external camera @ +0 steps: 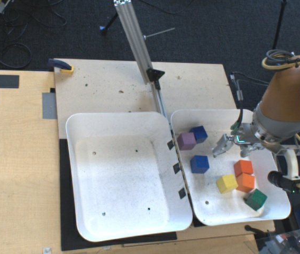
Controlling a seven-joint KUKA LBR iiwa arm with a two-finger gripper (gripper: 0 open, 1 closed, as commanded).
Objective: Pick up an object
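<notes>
Over the right bin (276, 213), the gripper (235, 146) hangs with fingers spread and nothing between them. Judged step: approach, grasp not yet made. Candidate objects lie in this bin: two orange cubes (244, 175) just below the gripper, a yellow cube (226, 183) touching them on the left, a blue cube (199, 164) further left, a purple cube (187, 139) against another blue cube (198, 133) at the far side, a green cube (256, 199) at the near edge. Next move calls for centring over one cube, descending, then closing.

bins (81, 142): white matt plastic | bench (12, 157): pale wood | post (136, 41): ribbed metal
</notes>
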